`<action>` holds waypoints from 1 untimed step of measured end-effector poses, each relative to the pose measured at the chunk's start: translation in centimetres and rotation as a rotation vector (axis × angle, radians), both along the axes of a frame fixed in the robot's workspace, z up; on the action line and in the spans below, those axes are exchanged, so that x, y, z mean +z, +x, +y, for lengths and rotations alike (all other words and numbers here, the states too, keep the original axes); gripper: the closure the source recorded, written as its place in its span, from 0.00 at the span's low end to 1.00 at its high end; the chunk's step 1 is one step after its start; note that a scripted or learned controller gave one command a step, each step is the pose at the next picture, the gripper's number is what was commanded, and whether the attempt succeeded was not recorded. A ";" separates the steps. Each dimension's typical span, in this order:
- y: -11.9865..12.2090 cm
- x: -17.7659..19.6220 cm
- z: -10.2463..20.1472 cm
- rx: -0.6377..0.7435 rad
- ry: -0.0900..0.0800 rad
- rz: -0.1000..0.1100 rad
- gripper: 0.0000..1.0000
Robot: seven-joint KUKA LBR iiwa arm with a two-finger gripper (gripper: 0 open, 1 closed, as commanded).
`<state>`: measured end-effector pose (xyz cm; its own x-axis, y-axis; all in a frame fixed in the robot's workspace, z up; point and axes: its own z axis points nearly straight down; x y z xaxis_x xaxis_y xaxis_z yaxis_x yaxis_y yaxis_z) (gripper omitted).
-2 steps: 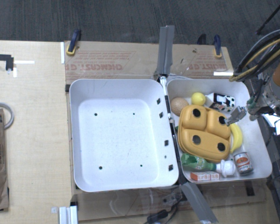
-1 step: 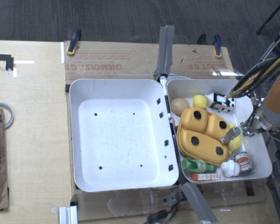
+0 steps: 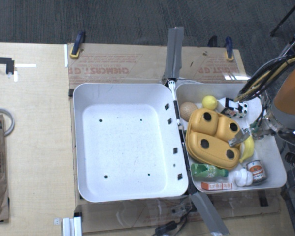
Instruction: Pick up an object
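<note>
Two white bins side by side: left bin (image 3: 122, 146) and right bin (image 3: 271, 154). Nine things counted in the right bin, crowded together. One big yellow toy (image 3: 211, 134) with four dark holes, in the middle, close against the left wall. One small yellow ball (image 3: 210, 102) and one tan ball (image 3: 188, 110) just behind it, near the far wall. One black-and-white item (image 3: 234, 107) just beside the yellow ball. One banana (image 3: 247, 150) touching the toy's right edge. One green bottle (image 3: 205, 170), one white lump (image 3: 243, 177), one can (image 3: 256, 170) and one flat red-and-white pack (image 3: 213, 186) along the near wall. One gripper (image 3: 237, 138) low over the toy's right side, reaching in from the right. Touching the toy or just above it: cannot tell. Released or clenched: cannot tell either.
</note>
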<state>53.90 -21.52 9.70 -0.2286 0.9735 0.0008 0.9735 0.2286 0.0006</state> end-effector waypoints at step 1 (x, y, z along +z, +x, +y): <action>0.4 1.4 -0.3 -0.002 -0.010 -0.017 1.00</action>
